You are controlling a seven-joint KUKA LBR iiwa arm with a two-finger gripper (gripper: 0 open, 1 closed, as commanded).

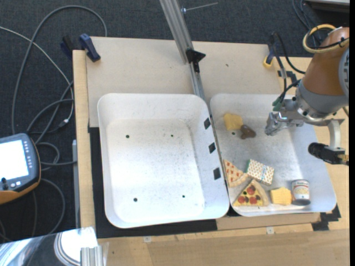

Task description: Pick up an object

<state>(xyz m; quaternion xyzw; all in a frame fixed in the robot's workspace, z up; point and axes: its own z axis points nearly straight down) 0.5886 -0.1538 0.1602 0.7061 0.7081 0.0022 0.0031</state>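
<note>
The gripper (273, 127) is hovering over the right bin (310, 159), near a brown lump (247, 131) and yellow block (233, 121); I cannot tell its jaws' state.

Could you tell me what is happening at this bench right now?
A KUKA arm reaches in from the right, and its gripper is low over the right bin, beside a small brown object and a yellow block. Nothing shows between its fingers, so no pick is evident yet. Along that bin's near edge lie two toy pizza slices, a patterned square piece, a yellow cheese-like piece and a small can. The left bin sits alongside.
</note>
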